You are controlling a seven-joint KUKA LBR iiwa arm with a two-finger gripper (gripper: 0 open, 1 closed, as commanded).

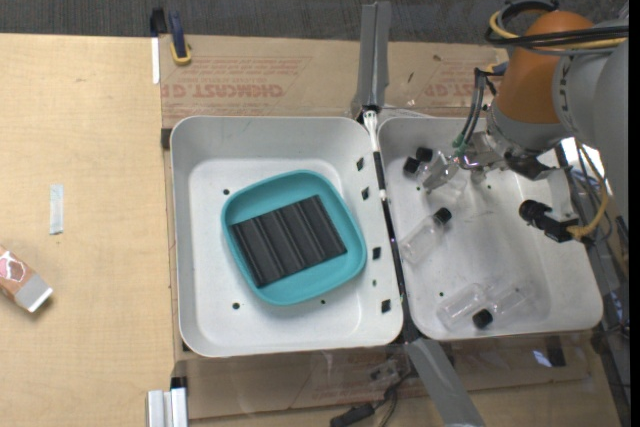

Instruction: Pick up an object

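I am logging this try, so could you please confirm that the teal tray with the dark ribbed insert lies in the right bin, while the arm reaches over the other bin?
Not quite: the camera view shows the teal tray with its dark ribbed insert in the left bin. The arm reaches over the other one, the right bin, where small clear pieces with black caps lie.

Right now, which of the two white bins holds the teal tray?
The left bin; the teal tray lies in it, while the right bin holds small clear pieces.
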